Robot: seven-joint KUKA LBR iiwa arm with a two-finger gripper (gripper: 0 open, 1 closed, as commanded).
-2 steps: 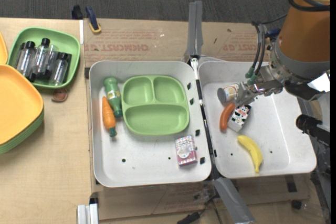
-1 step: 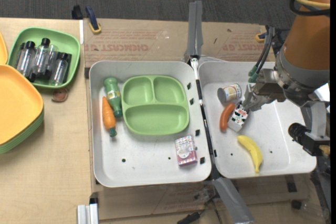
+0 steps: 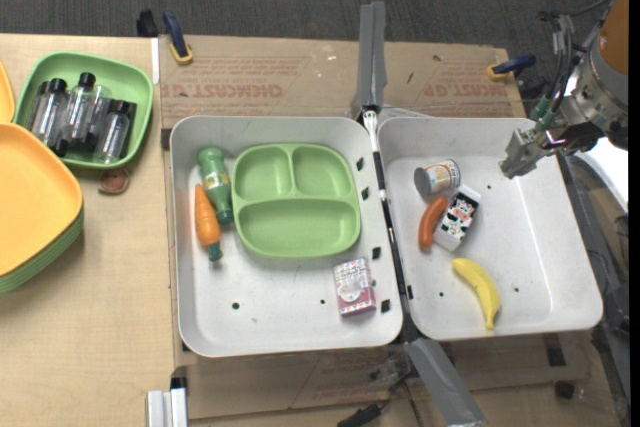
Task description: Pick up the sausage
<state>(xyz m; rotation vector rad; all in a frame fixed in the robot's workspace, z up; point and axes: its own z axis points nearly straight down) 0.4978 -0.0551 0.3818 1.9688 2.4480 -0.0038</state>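
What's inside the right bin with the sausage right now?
The right bin holds the sausage, a small carton touching its right side, a grey can just above, and a banana lower down. The floor beneath each is hidden.

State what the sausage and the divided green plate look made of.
Sausage: probably moulded toy plastic, going by its uniform orange-red skin with a faint sheen. Divided green plate: likely matte plastic or silicone, with an even pale green surface, rounded edges and no glare.
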